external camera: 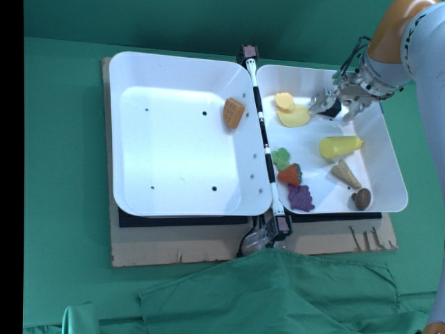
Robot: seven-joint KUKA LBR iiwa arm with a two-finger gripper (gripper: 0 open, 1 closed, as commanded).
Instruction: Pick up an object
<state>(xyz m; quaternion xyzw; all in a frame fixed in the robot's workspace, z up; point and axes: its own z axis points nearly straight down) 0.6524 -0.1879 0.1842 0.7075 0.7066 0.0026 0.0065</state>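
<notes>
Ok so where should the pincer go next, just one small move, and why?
Probably a short drop toward the yellow duck. The pincer sits over the right bin, just right of the duck, with nothing seen between its fingers. The duck is the nearest toy; the yellow pear lies further toward the bin's front.

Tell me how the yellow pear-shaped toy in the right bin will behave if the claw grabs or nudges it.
The yellow pear toy lies on its side with a rounded body, so a nudge would probably roll it across the right bin. Its surface looks smooth and glossy, so the fingers may slip off the tapering end. It looks like a hollow plastic toy, likely light.
</notes>
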